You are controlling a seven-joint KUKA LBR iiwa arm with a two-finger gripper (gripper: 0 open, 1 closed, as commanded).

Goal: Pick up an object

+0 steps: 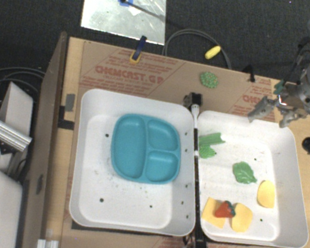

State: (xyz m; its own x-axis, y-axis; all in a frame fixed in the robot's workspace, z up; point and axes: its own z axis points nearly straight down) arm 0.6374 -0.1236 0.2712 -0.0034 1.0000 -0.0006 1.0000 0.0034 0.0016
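Above right bin's (293,143) rim — gripper (274,116), empty.

The cardboard-covered bench (152,73) with red lettering is carrying two shallow white plastic bins side by side, the left bin (87,197) and the right bin (289,216), while a small round green knobbly object (209,79) is lying behind them on the cardboard.

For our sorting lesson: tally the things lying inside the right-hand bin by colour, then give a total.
Green: 2, the leafy sprig and the leaf
Yellow: 3, the lemon, the wedge and the slice
Red: 1, the strawberry
Total: 6
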